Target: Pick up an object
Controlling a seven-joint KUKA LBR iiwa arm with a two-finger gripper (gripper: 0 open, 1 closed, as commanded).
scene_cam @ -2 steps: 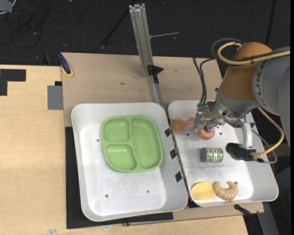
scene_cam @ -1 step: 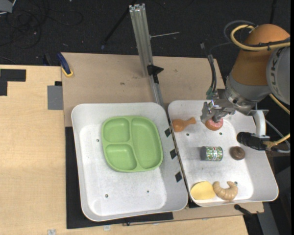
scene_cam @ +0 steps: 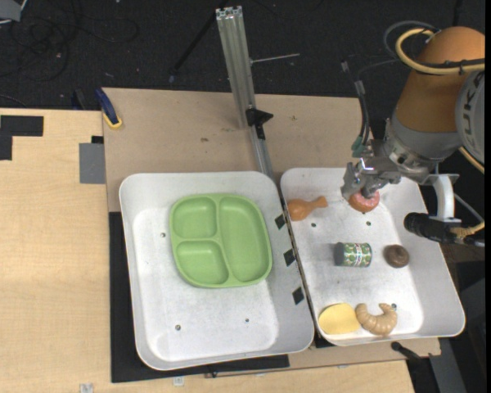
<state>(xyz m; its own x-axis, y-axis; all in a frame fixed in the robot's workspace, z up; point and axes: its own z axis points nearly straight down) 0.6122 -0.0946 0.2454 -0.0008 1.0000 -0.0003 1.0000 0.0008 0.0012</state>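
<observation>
One pincer (scene_cam: pixel 362 188) hung over red object (scene_cam: pixel 365 201); finger state unclear; off-centre closing risked nudging it away.

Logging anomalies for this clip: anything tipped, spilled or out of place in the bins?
Only the green can in the right bin stands out: it lies on its side. The green tray sits flat in the left bin. Nothing looks spilled or broken.

Two white bins (scene_cam: pixel 147 334) (scene_cam: pixel 442 313): one green divided plate (scene_cam: pixel 221 240) in the left; six small items in the right, among them one green can (scene_cam: pixel 353 255).
</observation>
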